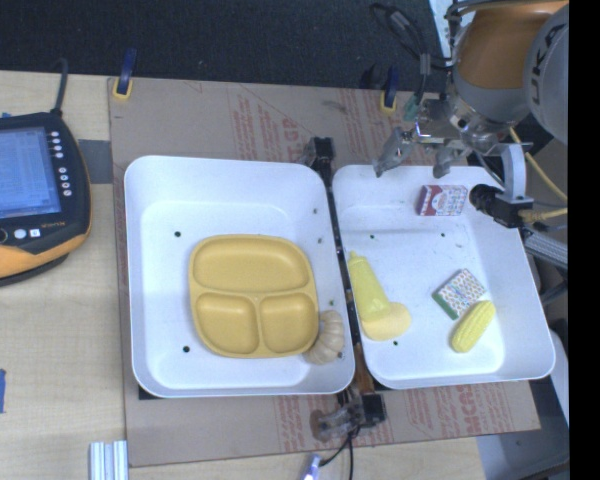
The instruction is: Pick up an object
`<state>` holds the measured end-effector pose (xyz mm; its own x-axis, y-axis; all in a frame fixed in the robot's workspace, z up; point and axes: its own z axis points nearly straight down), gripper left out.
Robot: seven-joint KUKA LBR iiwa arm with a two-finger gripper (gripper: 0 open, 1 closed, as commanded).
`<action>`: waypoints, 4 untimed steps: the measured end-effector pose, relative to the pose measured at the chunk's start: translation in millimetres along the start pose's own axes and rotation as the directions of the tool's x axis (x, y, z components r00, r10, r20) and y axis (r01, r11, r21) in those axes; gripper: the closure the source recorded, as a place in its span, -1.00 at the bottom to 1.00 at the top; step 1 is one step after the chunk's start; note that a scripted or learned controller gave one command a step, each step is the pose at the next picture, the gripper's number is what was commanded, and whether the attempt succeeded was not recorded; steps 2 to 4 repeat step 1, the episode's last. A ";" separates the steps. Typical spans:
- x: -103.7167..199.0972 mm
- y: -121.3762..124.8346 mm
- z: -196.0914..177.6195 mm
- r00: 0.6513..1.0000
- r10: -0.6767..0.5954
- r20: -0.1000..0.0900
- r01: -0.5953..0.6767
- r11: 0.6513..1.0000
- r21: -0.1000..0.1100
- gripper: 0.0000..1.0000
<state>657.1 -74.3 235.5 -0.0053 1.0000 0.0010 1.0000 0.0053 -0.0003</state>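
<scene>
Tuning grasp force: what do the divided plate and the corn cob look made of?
Divided plate: looks like hard moulded plastic, matte pale yellow, smooth rounded compartment walls. Corn cob: probably a plastic or rubber toy, bright yellow with a slight sheen; too small to tell soft from rigid.

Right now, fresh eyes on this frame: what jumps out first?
The big yellow divided tray dominates the left bin. In the right bin lie a yellow bottle, a toy corn cob and two small boxes. The end effector hangs over that bin's far edge.
</scene>
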 end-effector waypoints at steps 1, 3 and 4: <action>-46.2 -1.7 53.5 1.000 0.002 0.003 -0.002 1.000 0.005 -1.00; -46.2 -1.7 53.5 1.000 0.002 0.003 -0.002 1.000 0.005 -1.00; -46.2 -1.7 53.5 1.000 0.002 0.003 -0.002 1.000 0.005 -1.00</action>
